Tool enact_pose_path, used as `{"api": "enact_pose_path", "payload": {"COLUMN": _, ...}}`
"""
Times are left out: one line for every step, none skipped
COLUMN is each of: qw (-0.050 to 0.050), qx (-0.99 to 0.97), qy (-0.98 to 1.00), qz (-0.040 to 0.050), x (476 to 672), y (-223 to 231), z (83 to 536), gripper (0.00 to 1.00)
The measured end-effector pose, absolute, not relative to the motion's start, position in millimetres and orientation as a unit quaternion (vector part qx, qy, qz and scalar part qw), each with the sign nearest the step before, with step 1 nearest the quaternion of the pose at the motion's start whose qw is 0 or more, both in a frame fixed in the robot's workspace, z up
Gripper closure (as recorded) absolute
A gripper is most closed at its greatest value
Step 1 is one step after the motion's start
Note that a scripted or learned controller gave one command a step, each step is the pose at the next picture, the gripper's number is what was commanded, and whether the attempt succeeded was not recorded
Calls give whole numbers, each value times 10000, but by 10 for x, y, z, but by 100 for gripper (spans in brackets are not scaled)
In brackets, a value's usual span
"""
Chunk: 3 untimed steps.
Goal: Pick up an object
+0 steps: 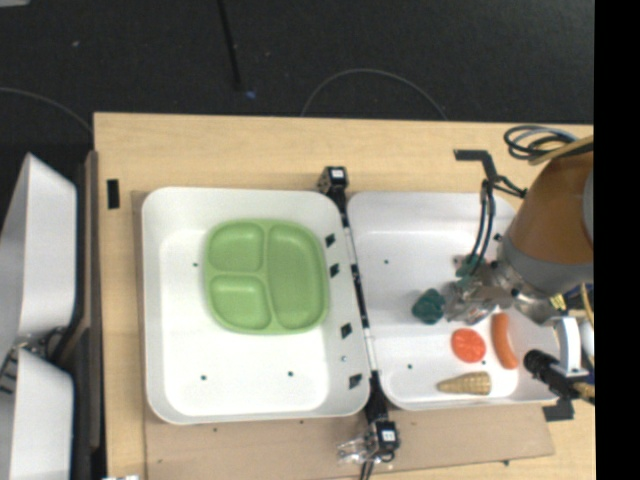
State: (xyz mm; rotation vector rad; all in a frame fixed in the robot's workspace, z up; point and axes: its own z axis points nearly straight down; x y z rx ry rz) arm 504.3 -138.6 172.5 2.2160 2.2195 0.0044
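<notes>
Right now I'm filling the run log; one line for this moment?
gripper low in right bin | beside teal object | grasp unconfirmed | green plate in left bin

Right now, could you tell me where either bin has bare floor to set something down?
In the left bin, bare floor runs along the front and left of the green divided plate. In the right bin, the back-left floor is bare. Its front right is crowded: the teal object, orange ball, orange sausage and cone cluster around the gripper.
</notes>
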Motion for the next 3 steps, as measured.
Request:
{"api": "enact_pose_path", "payload": {"qw": 42, "qx": 7062, "qy": 7080, "qz": 21, "x": 5123, "y": -1470, "z": 2318, "gripper": 100}}
{"api": "enact_pose_path", "payload": {"qw": 21, "qx": 7059, "qy": 7083, "qz": 11, "x": 5136, "y": -1480, "z": 2512, "gripper": 100}}
{"api": "enact_pose_path", "payload": {"qw": 3, "qx": 7044, "qy": 7098, "qz": 10, "x": 5089, "y": -887, "z": 2517, "gripper": 100}}
